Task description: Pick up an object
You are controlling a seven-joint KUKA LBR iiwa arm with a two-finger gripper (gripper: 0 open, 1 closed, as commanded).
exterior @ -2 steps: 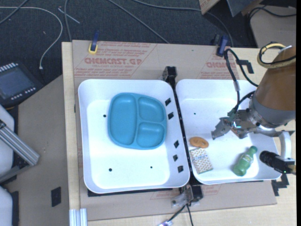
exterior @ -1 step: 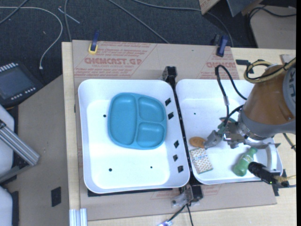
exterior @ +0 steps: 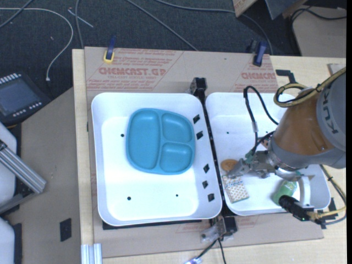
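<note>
Right bin [exterior: 231,111]: open white floor across the far half; crowded near the front wall, with a checkered packet [exterior: 235,190], an orange-brown item [exterior: 229,164] and a green object [exterior: 286,191]. Left bin [exterior: 104,164]: blue divided plate [exterior: 160,141], bare floor in front. Reaching in from the right, gripper [exterior: 250,164] low beside the orange-brown item; finger opening and any hold impossible to tell.

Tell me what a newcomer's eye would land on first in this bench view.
First, the blue divided plate, lying flat in the left bin. Next, the grey arm with its orange band, reaching into the right bin from the right, its gripper low over a brown object and a speckled packet. A green item lies near the arm.
</note>
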